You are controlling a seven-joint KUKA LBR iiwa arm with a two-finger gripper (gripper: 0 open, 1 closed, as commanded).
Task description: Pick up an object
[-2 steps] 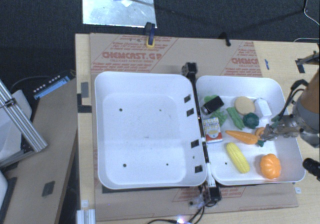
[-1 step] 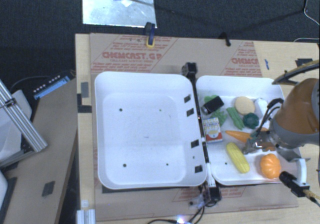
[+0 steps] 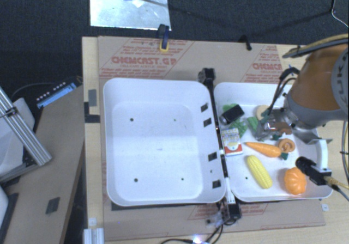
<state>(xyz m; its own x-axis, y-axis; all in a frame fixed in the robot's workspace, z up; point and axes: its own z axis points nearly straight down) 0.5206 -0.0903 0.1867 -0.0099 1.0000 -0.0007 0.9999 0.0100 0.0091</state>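
At the right of the frame the gripper [image 3: 271,127] sits low in the right bin [image 3: 240,185] above the carrot [image 3: 263,149], its opening impossible to judge, while corn cob [image 3: 259,171] and orange fruit [image 3: 295,181] lie nearby, so nothing looks lifted yet.

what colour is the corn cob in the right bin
Yellow; the corn cob shows in the camera view.

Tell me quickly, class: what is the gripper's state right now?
Gripper: low in the right bin above the carrot; open or closed cannot be told.
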